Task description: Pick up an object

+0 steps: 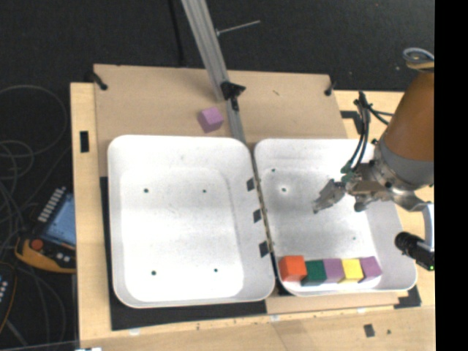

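Several blocks line the front wall of the right bin (307,156): an orange block (293,267), a green block (315,271), a purple block (333,270), a yellow block (353,270) and another purple block (370,267). My gripper (327,196) hangs over the middle of the right bin, well behind the row, pointing left and down. Nothing shows between its fingers. A lone purple cube (211,119) lies on the brown board behind the left bin.
The left bin (183,218) sits beside the right one, with clips along the shared edge. A slanted metal rail (212,57) rises from between the bins toward the back. Cables and a handheld pendant (51,229) lie left of the bench.
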### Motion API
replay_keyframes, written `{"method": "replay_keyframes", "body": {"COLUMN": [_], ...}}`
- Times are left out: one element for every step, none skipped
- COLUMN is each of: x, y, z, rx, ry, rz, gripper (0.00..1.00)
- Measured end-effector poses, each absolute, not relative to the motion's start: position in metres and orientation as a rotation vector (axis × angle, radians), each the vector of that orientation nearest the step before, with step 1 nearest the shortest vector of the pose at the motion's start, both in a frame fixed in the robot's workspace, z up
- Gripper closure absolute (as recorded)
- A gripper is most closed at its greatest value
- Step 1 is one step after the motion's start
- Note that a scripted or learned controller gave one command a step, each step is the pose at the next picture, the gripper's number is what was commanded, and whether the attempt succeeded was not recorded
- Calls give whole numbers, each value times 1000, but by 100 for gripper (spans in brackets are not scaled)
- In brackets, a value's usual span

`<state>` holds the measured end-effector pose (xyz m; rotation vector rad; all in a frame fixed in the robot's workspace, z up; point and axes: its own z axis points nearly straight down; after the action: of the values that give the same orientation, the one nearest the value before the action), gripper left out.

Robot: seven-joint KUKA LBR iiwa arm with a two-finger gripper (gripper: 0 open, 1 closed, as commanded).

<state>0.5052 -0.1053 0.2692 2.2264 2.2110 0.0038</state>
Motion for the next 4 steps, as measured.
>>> {"method": "replay_keyframes", "body": {"x": [552,620,575,578], "y": [-168,-163,-200,-200], "z": [312,168,95,109], "rx": [2217,2218,2227,2224], "ry": [2211,2227,2215,2211], "rz": [3,-5,-2,5], "gripper": [0,0,0,100]}}
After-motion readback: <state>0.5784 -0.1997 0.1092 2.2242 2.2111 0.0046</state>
